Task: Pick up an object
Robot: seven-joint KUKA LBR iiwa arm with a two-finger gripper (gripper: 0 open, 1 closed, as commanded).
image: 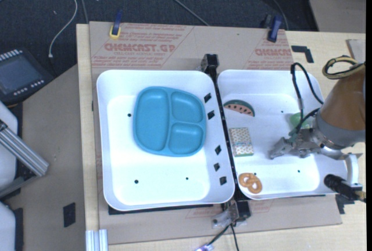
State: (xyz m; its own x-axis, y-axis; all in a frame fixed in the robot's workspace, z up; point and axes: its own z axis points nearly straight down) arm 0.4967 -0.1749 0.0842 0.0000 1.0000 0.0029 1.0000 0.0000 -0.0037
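Observation:
In the right bin (273, 84) lie a watermelon slice (239, 108) near the divider, a small speckled block (240, 140) below it, and a pretzel (250, 183) at the front left corner. A green object (296, 119) peeks out just behind the wrist, partly hidden by it. My gripper (289, 148) hangs low over the right half of this bin, right of the speckled block and apart from it. Nothing can be seen held in it.
The left bin (116, 145) holds a blue divided plate (170, 121). The arm (344, 106) with its orange band covers the right bin's right edge. A black cable (297, 84) loops over the bin's back right part. A raised divider (218, 128) separates the bins.

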